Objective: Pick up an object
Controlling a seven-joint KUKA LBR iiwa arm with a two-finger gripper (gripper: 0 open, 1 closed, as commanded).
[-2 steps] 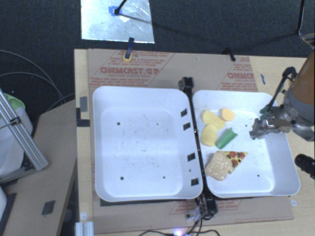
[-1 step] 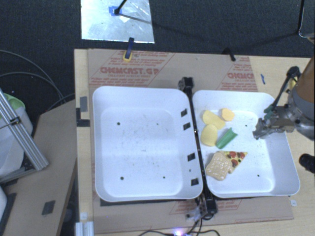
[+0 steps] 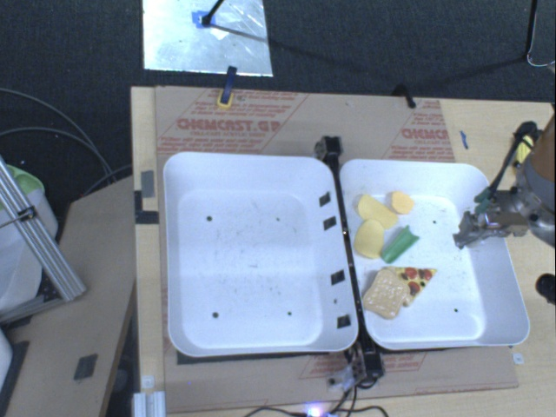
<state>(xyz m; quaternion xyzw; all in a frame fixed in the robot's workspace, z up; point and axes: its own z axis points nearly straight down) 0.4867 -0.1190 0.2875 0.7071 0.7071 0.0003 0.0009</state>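
A robotics lab: two white bins (image 3: 248, 168) on a cardboard-covered bench (image 3: 365, 111), loose cables (image 3: 52, 137), aluminium framing (image 3: 39, 233).

Light is even and fairly bright, with a cool cast. The two white bins (image 3: 252, 259) left of the hand (image 3: 469, 233) are near overexposed, their rims washed pale. A foil sheet (image 3: 207, 23) far up-left of the hand glares. Shadows are soft. The hand looks slightly blurred; detail is coarse overall.
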